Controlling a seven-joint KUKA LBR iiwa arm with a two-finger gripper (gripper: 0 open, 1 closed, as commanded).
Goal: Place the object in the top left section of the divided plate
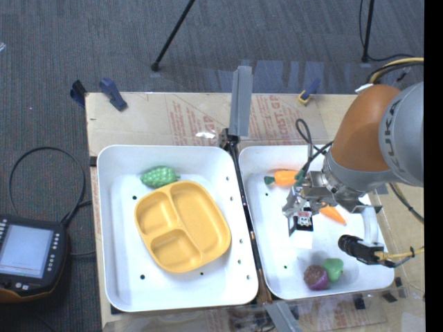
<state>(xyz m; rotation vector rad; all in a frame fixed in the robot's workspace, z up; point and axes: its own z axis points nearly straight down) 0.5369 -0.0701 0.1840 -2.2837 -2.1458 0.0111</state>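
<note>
1. Right now the target is unclear: no item can be seen between the fingers, and the loose pieces in the right bin (277,268) all lie apart from the gripper (302,218).
2. Gripper hangs over the middle of the right bin, pointing down; whether its fingers are open or closed, I cannot tell from this angle.
3. Just above and left of it, a carrot (284,178) lies near the bin's upper left corner, green end to the left.
4. Another carrot piece (333,214) sits just right of the gripper, partly under the wrist.
5. Down at the bin's lower right, a purple piece (315,277) touches a green piece (333,268).
6. Over in the left bin (118,268), the yellow plate (182,225) lies flat and turned at an angle, three sections showing, nothing in any of them.
7. A green corn-like toy (157,177) rests just beyond the plate's upper left rim, on the bin floor.
8. Grey arm (377,140) with its orange band comes in from the right.
</note>
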